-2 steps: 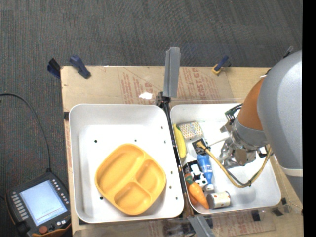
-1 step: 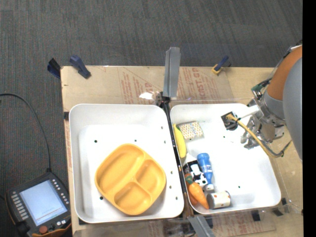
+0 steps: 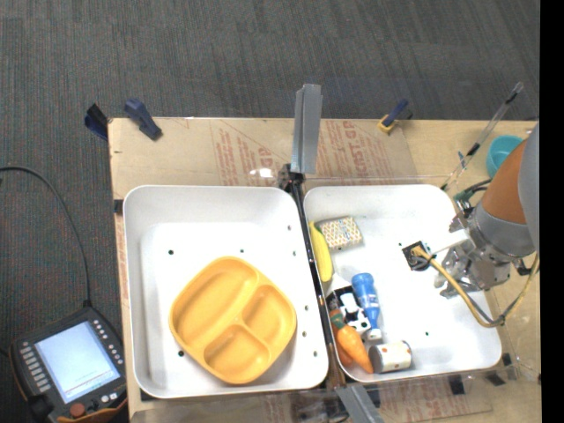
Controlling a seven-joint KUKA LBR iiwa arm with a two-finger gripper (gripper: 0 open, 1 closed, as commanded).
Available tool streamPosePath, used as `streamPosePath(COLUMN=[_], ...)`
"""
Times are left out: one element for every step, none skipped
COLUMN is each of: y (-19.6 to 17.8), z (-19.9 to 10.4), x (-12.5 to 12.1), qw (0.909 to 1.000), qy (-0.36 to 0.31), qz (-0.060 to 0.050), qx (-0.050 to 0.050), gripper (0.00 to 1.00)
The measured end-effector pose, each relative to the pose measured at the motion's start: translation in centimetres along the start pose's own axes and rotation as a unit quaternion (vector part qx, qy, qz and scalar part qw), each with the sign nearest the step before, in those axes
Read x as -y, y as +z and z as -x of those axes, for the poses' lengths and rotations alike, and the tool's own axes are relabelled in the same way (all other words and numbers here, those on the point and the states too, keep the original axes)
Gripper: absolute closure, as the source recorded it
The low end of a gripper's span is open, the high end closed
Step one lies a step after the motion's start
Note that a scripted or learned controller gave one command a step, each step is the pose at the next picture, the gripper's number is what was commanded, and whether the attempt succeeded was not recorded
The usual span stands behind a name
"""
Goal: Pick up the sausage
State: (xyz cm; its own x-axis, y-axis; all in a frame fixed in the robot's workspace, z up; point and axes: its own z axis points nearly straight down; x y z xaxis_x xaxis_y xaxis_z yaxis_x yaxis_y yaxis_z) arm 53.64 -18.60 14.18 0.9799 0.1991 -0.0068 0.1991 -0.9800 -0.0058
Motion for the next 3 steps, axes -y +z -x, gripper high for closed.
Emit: streamPosePath(y=[-1.3,5.7,-1.8], z=[-5.6,1.0,-5.6], x=[4.6,6.3,5.6], qw=[1.0,1.0,1.0], qy=[-0.002,0.001,-0.009], qz=[0.001,0.0,0.001], qx=[-0.001,0.0,-0.001], gripper=[1.0,1.0,1.0])
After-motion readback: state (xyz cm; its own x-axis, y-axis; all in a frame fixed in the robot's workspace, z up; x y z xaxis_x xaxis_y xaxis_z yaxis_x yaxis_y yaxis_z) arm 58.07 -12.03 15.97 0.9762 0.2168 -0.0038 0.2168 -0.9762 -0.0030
